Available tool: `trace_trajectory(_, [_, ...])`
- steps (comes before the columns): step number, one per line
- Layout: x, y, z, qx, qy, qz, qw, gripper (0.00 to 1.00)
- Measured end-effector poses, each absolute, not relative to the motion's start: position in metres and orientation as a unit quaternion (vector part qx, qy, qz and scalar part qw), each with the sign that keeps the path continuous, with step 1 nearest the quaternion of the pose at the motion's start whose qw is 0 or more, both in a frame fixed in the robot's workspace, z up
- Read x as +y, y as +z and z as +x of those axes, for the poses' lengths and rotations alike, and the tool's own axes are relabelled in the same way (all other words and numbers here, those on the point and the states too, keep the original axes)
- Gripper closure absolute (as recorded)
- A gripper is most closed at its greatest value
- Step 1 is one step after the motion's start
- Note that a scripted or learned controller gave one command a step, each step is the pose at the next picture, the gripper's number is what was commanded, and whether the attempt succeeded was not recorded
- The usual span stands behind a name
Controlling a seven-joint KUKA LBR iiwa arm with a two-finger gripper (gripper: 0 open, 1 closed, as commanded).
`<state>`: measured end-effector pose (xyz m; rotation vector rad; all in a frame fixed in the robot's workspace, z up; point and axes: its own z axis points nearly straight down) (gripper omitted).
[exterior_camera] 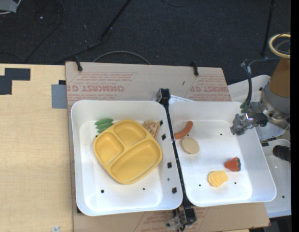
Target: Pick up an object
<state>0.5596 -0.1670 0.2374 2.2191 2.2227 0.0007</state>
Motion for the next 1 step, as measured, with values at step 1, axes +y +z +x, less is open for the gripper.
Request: trace_trajectory(1, [-0.1127, 0.2456, 0.5712, 0.709, 0.0004, 0.705, -0.001, 1.0])
